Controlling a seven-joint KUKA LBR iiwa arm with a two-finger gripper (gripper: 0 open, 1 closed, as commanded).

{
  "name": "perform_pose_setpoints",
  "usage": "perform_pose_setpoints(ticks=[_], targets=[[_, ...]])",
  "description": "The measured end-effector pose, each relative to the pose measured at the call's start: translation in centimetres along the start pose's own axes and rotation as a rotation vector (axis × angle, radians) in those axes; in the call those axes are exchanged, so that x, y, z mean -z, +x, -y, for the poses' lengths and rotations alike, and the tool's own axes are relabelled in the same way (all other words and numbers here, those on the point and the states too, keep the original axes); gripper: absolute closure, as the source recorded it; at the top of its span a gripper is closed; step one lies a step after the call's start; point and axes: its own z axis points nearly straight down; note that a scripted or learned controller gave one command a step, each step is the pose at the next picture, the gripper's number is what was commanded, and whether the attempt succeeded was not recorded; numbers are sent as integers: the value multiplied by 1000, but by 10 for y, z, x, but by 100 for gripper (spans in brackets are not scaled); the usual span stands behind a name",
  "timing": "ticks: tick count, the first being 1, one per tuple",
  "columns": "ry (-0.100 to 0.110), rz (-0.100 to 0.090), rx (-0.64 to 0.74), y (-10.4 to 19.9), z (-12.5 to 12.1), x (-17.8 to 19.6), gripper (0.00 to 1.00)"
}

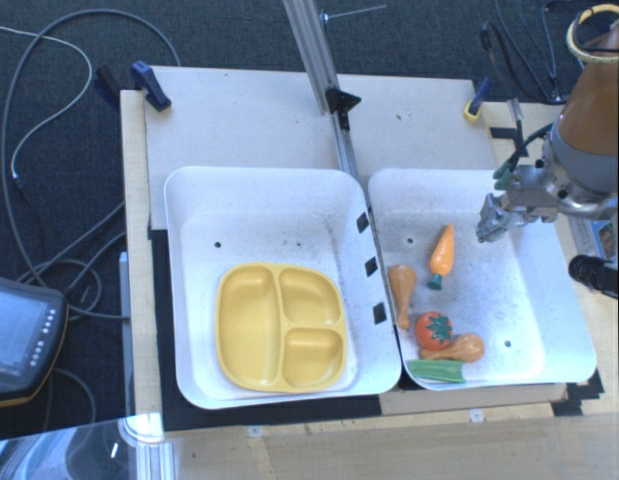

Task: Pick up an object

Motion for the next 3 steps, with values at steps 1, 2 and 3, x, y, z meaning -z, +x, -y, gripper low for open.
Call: perform_pose_setpoints(ticks=[1, 2, 3], targets=[[4, -2, 3, 39, -24, -9, 100], [4, -3, 4, 87, -49, -5, 100], [4, -3, 4, 135, -71, -3, 100]])
